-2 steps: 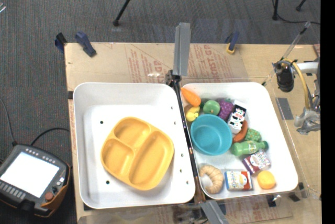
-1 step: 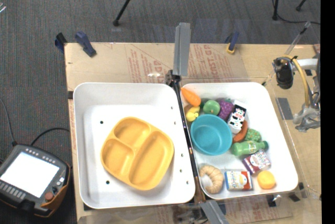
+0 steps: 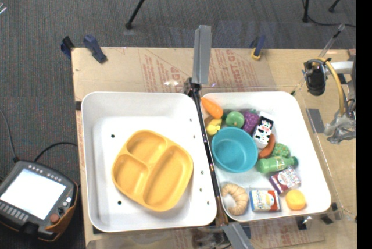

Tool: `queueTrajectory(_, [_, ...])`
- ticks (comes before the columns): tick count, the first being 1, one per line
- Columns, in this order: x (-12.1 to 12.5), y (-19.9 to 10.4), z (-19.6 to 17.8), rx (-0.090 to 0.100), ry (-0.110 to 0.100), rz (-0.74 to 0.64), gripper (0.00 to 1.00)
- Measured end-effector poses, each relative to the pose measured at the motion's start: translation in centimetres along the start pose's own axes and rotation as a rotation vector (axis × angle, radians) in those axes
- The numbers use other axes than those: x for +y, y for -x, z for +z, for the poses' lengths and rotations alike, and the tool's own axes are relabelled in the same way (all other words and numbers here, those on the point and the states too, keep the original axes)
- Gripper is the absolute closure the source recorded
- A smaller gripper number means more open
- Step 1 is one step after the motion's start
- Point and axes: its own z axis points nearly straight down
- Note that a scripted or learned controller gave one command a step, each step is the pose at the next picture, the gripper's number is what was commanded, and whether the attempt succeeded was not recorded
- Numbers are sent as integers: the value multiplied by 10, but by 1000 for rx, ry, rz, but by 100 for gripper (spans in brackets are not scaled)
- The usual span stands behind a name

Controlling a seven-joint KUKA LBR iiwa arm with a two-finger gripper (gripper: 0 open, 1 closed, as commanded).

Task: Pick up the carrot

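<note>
Because the carrot [image 3: 211,107] lay wedged in the right bin's [image 3: 302,114] far-left corner beside the green apple [image 3: 235,119], I judged access tight, and could not tell the pincer's state.

Two shallow white plastic bins sit side by side on a cardboard-topped bench [image 3: 145,67]. The left bin [image 3: 93,125] holds a yellow three-compartment plate [image 3: 152,169]. In the right bin [image 3: 302,125], an orange toy carrot [image 3: 211,107] lies at upper left, near a round teal bowl [image 3: 234,149] among crowded toy foods.
</note>
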Motion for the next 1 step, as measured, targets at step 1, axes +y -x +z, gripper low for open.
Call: queueTrajectory(1, [19,6,-120,13,26,27,100])
